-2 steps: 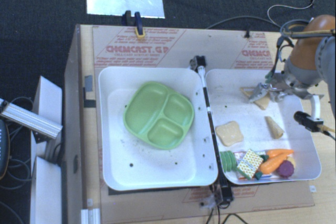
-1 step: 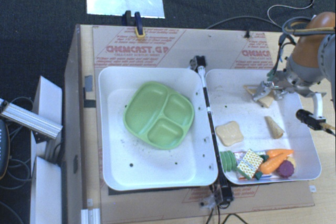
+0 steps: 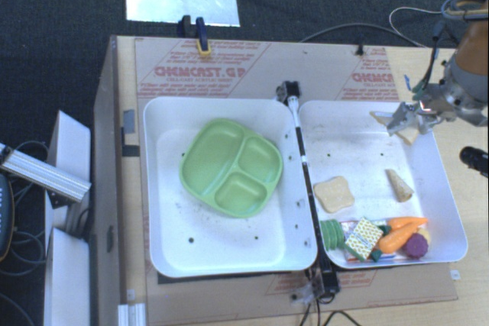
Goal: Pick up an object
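Pale tan wedge-shaped piece sits at right white bin's far edge, half hidden under my grey two-finger gripper, whose jaws I can't tell as wide or closed, blurred.

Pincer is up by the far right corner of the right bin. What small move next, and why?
Probably ease the pincer toward the near side of the right bin. It sits by the far right rim, over a pale scrap. The tan wedge lies apart from the rest, a cleaner target than the crowded carrot pile.
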`<action>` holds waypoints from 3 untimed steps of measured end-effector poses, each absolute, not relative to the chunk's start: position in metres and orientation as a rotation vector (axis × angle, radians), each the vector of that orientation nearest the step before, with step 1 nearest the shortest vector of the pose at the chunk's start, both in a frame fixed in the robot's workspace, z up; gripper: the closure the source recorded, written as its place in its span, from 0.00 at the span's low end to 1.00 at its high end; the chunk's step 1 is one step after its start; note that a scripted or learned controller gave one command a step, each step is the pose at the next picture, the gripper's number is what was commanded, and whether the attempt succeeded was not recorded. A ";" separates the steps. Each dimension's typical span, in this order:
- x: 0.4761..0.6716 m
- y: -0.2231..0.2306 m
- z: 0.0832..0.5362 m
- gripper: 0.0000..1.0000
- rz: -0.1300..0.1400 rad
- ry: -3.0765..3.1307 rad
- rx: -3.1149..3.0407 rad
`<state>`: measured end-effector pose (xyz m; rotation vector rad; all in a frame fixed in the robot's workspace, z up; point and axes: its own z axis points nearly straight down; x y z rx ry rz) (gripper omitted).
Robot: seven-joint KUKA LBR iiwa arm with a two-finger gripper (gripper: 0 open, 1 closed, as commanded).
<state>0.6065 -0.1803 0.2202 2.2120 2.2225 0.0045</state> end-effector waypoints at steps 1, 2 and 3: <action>0.598 -0.099 0.208 1.00 0.002 2.227 2.215; 0.562 -0.047 0.263 1.00 0.004 2.226 2.215; 0.530 -0.037 0.296 1.00 0.003 2.227 2.213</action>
